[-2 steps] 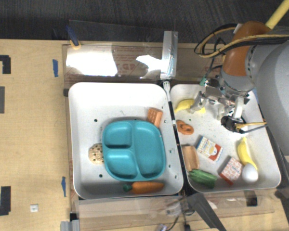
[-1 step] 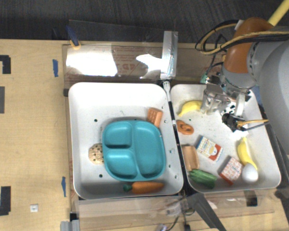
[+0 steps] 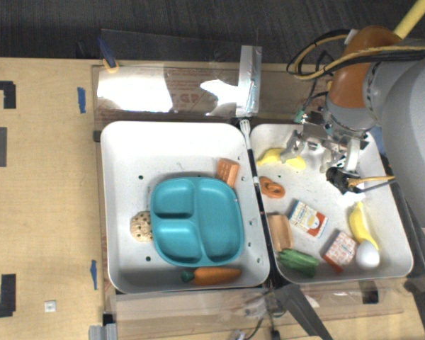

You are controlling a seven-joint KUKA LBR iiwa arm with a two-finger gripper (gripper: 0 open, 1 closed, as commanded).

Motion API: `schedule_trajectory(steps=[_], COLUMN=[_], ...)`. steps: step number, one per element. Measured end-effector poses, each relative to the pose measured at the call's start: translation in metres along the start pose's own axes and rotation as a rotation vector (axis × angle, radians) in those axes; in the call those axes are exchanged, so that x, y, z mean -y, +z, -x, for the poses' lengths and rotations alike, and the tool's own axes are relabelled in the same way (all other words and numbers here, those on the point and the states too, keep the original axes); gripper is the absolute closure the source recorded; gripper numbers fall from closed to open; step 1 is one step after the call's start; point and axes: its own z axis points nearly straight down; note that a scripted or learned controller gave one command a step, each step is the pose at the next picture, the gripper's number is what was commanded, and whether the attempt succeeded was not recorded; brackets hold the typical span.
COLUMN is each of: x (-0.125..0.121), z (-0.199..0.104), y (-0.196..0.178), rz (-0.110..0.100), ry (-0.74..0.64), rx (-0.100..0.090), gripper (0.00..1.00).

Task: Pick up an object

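My gripper hangs over the far part of the right bin, just right of a yellow fruit piece that lies against the bin's left wall. Nearest to it otherwise is an orange ring-shaped item, a little toward the front. Further forward lie a small white carton, a banana, a pink box, a white egg, a brown bread roll and a green vegetable. I see nothing held in the gripper.
The left bin holds a teal divided plate, a cookie at its left, an orange block behind it and a carrot in front. A ridge separates the bins.
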Motion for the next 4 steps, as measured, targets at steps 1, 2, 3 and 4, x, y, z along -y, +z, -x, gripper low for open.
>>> schedule_trajectory(steps=[1,2,3,4], x=[-0.007,0.020,-0.010,-0.009], z=[-0.006,0.046,0.055,-0.004], y=[0.010,-0.006,-0.009,-0.018], rz=[0.033,0.059,0.057,0.063], ry=[0.053,-0.052,-0.137,-0.310], rx=[-0.010,-0.006,-0.018,0.001], gripper=[0.00,0.00,0.00,0.00])
